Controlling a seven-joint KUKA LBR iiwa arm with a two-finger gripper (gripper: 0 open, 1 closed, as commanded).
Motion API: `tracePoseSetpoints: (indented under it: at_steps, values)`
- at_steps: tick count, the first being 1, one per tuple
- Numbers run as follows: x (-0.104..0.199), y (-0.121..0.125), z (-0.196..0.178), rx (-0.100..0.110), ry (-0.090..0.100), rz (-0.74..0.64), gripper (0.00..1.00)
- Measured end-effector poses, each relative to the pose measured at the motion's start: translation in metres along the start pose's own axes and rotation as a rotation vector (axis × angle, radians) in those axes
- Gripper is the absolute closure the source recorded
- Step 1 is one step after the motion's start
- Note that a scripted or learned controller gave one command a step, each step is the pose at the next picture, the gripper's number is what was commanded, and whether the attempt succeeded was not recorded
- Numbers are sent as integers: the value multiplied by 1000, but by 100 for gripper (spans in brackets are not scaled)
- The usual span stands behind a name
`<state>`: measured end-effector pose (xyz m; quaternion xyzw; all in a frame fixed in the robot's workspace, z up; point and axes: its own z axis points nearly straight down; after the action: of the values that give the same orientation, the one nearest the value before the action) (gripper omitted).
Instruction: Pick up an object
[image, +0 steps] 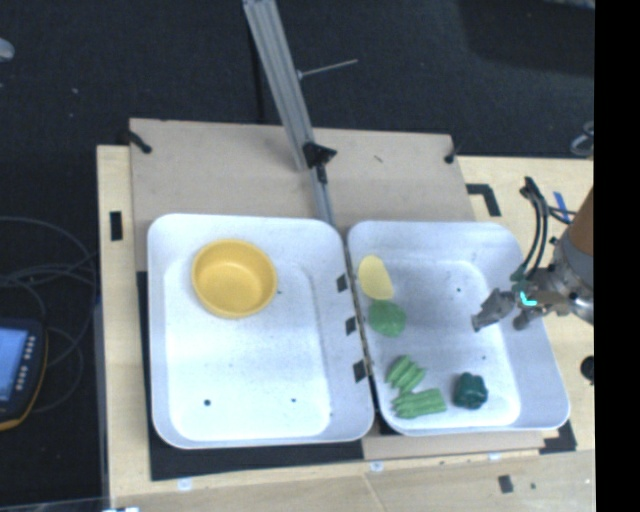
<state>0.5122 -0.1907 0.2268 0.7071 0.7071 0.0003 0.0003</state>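
The right bin (450, 245) holds several small objects. A pale yellow piece (375, 277) lies at its left side with a round green piece (387, 319) just below it. Two ridged green pieces (404, 373) (419, 403) lie near the front, and a dark green lump (470, 390) sits at the front right. My gripper (505, 312) hangs over the right side of this bin, above bare floor, with its two fingers spread apart and nothing between them. It stands well clear of every object.
A yellow bowl (234, 278) sits in the back left of the left bin (250, 400). A grey metal rail (290, 95) runs from the top down to the divide between the bins. Cables (540, 215) hang by the arm at the right.
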Motion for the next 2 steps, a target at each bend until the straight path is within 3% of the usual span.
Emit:
tracePoseSetpoints:
  at_steps: [1, 2]
  values:
    - [0, 0, 0, 0, 0, 0, 0]
    - [3, 4, 61, 6, 1, 0, 0]
